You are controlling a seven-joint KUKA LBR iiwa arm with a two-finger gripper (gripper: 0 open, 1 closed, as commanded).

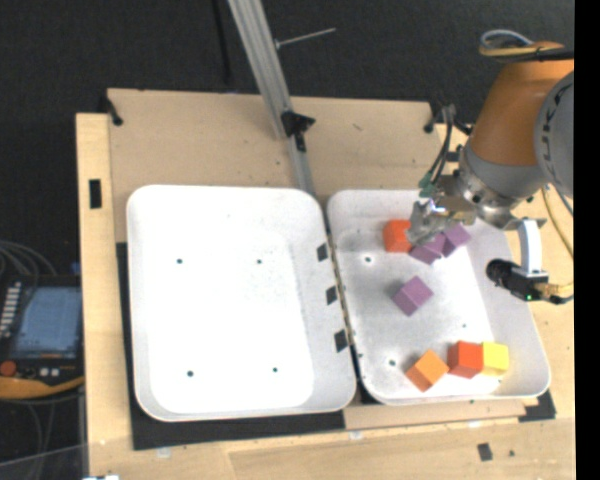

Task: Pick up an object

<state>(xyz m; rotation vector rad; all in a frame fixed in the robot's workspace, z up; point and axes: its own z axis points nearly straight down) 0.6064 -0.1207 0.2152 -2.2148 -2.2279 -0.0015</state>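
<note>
Hovering low at the right bin's [500,388] far edge, your gripper [427,220] sits between the orange cube [396,236] and the purple blocks [438,244]. Both lie just beside it, orange toward the left bin [150,298], purple toward the right edge. Grasp state: cannot tell.

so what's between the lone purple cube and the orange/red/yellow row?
Nothing. In the camera view, bare white bin floor separates the purple cube from the row.

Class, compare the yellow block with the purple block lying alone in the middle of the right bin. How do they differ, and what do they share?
The yellow block lies near the bin's front corner, while the purple block lies mid-bin. The yellow block touches a red block; the purple block stands apart from everything. The yellow block sits nearly square to the view; the purple block is turned at an angle. Both are small cubes lying in the right bin.
</note>
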